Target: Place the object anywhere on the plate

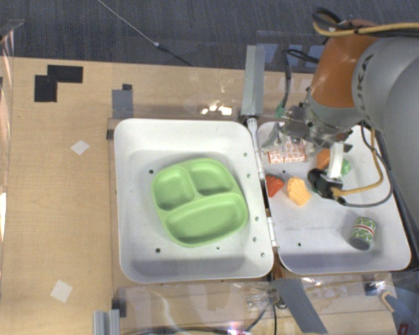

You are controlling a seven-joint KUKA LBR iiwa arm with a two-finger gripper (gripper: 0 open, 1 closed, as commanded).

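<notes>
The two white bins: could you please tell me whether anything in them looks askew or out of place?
The green three-compartment plastic plate sits skewed in the left white bin, and the small green-patterned can in the right white bin appears tipped over. Nothing looks spilled.

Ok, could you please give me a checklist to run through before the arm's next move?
1. Green plate lies flat in the left bin: ok.
2. Gripper is over the right bin, where the objects lie: ok.
3. Object held by the gripper: cannot tell.
4. Red piece and orange piece lie well apart from the can: ok.
5. Object placed on the plate: not ok, not yet done.
</notes>
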